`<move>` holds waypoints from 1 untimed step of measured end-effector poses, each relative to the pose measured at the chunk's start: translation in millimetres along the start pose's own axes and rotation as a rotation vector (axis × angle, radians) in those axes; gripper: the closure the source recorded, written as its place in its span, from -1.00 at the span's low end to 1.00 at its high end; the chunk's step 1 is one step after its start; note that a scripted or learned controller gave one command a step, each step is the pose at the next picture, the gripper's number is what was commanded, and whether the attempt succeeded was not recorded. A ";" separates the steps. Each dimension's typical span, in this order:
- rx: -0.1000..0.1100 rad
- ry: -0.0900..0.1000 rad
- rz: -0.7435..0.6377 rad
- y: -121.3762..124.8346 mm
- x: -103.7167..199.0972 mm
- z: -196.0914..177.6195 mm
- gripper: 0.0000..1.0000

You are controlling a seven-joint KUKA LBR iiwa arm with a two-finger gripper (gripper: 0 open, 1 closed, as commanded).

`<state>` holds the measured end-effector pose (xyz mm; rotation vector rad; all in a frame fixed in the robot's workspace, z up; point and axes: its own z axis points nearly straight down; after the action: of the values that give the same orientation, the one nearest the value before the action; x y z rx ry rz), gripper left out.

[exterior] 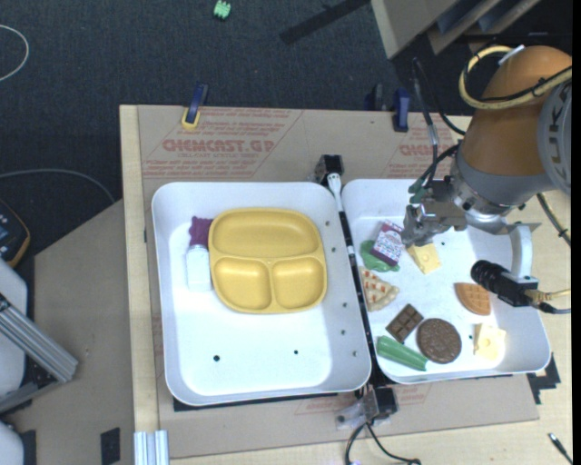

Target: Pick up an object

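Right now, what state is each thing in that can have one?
yellow divided tray: lying flat in the left bin, upright
white bottle: lying on its side beside the tray
purple packet: tilted, below the gripper
gripper: low over the right bin, beside the cheese wedge
round cookie: flat on the bin floor

A: What is lying under the bench?

B: Dark blue-grey carpet (109, 54) is covering the floor, with a thin pale cable (16, 45) curling at the upper left and a small green scrap (222, 10) sitting near the top edge.

A: And the bench itself?

B: A brown cardboard sheet (272, 136) with faded red lettering is lying on a light wooden top (82, 272). A yellow-tipped blue clamp (192, 109) and a dark blue clamp (400, 109) are gripping its far edge. A metal rail (36, 345) is slanting in at the lower left.
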<state>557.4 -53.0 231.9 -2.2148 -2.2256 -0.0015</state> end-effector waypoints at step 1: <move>0.004 0.001 0.001 -16.9 38.8 17.2 1.00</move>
<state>540.3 -14.2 214.7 -2.2136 -2.2221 0.0025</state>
